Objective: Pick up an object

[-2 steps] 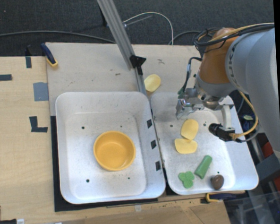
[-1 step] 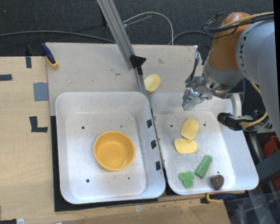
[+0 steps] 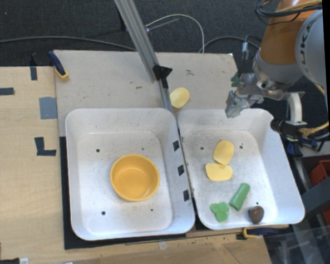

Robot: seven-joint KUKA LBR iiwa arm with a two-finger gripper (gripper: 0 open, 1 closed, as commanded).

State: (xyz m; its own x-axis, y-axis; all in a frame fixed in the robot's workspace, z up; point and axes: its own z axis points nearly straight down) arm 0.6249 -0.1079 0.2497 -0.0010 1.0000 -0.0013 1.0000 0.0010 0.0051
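Note:
The right bin (image 3: 277,149) holds two pale yellow chip-shaped pieces (image 3: 223,152) (image 3: 219,172), a green cylinder (image 3: 240,196), a green leafy piece (image 3: 220,211) and a small brown object (image 3: 256,213). A yellow bowl (image 3: 135,177) sits in the left bin (image 3: 77,162). My gripper (image 3: 233,106) hangs above the far edge of the right bin, well clear of the objects, with nothing seen in it.
A yellow round piece (image 3: 179,97) lies on the bench behind the bins, beside a slanted metal pole (image 3: 142,35). Cables run across the back. A yellow-blue clamp (image 3: 58,65) sits at the bench's far left corner.

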